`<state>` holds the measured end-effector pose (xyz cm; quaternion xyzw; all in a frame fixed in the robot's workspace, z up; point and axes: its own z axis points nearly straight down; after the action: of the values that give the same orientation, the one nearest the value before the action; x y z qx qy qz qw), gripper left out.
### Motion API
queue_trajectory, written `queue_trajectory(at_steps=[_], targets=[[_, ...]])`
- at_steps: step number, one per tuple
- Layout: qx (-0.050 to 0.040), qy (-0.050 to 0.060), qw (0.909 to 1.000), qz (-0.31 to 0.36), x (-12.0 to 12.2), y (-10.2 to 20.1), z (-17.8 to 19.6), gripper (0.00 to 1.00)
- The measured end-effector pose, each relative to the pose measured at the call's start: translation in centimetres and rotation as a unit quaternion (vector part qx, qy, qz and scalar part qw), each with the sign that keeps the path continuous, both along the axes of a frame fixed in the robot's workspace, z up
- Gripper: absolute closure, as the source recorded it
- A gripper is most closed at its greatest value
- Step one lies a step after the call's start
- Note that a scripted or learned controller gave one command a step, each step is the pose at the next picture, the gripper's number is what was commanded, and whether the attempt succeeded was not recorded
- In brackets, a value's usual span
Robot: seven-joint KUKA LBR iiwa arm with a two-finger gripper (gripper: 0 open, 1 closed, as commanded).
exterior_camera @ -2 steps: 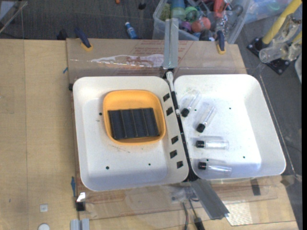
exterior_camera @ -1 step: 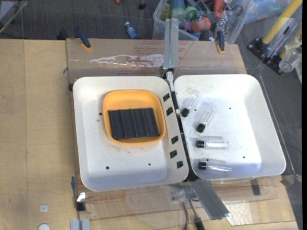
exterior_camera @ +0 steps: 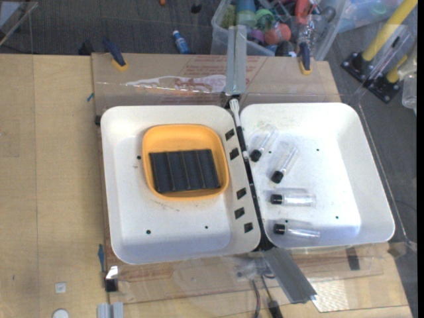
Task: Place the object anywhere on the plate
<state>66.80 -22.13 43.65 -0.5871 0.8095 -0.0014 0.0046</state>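
You've got four clear vials (exterior_camera: 283, 163) lying in the right bin (exterior_camera: 344, 131), and the orange plate (exterior_camera: 185, 136) carries a black ridged block (exterior_camera: 185, 170) in the left.

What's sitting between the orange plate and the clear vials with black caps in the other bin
In the camera view, the raised divider where the two bins meet, bearing a row of small black marks, lies between the orange plate and the vials.

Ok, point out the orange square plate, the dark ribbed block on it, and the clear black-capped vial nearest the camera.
Orange square plate (exterior_camera: 154, 138): camera view, bare rim corner.
Dark ribbed block (exterior_camera: 185, 170): camera view, its middle.
Clear black-capped vial (exterior_camera: 298, 230): camera view, mid-body.
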Motion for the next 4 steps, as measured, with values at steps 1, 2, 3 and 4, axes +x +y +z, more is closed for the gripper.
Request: queue_trajectory(at_steps=[1,2,3,4], targets=[[-0.0003,0.000,0.9996,0.029,0.00,0.00,0.00,1.00],[-0.0010,0.000,0.9907,0.136,0.00,0.04,-0.03,1.00],[-0.0018,0.000,0.9551,0.296,-0.01,0.05,-0.08,1.00],[-0.0026,0.000,0.8882,0.459,-0.01,0.91,-0.11,1.00]])
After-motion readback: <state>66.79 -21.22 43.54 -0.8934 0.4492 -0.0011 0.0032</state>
